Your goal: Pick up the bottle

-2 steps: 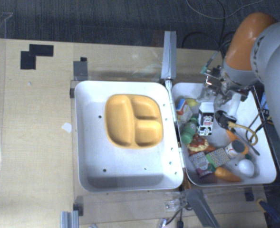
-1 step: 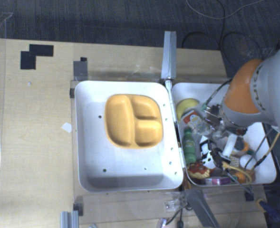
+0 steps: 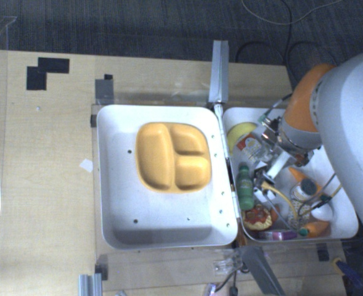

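Gripper: the gripper is low inside the right bin, just to the right of the green bottle. I cannot tell its state, because the wrist and the cables cover it.
Bottle: the green bottle lies on its side along the left wall of the right bin, its cap toward the far end. Nothing shows it as clamped; it seems to rest on the bin floor, beside the tool and not inside it.
Approach: I judge that the arm is coming down for a grasp, since the tool is aimed at the space just right of the bottle. The wall close on the bottle's left leaves little room for a finger on that side.
Clutter: beyond the bottle's cap end is a yellow round object. Past its near end lies a red-patterned item. To the right of the bottle, behind the gripper, are an orange piece and some small things which I cannot name.
Arm: the orange band and the grey body stand to the right of the bottle, above that bin.
Left bin: to the left of the bottle, across the divider, the left bin holds a yellow divided tray; it plays no part in this pick.
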